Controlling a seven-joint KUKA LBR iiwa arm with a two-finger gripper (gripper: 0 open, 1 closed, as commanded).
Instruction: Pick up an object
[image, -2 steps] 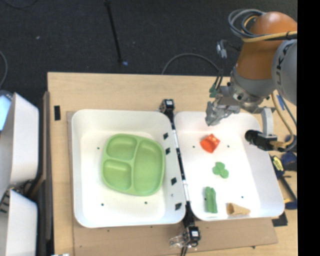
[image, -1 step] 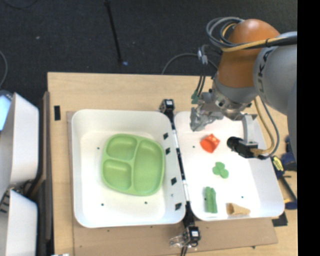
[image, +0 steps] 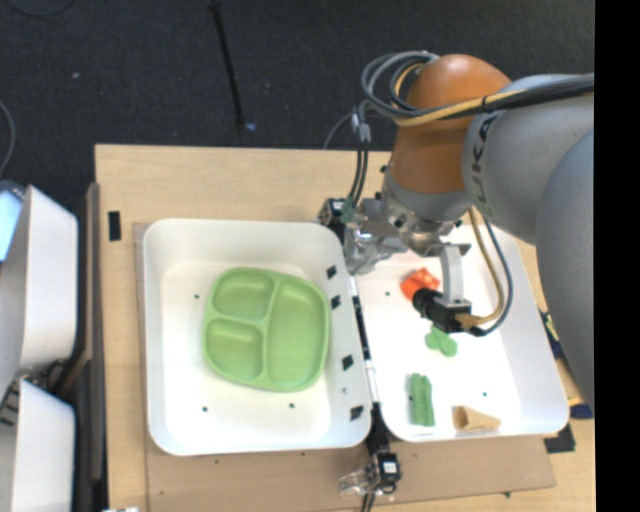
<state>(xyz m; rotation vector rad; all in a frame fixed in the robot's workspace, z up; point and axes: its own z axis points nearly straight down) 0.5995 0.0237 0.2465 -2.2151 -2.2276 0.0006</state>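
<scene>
Tool (image: 368, 250) nr orange obj (image: 418, 284)

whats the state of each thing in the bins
plate, right side up, flat in left bin
orange piece, lying in right bin
green blob, lying, partly hidden
green block, lying flat, nothing touching it
tan wedge, lying flat, nothing touching it

One fixed camera hangs above the pale wooden tabletop (image: 230, 180) and looks down on it at a slant. It is near enough that the left shallow white bin (image: 155, 330) and the right shallow white bin (image: 520, 390) fill most of the frame. The grey, orange-banded arm (image: 540, 150) enters from the right.
</scene>
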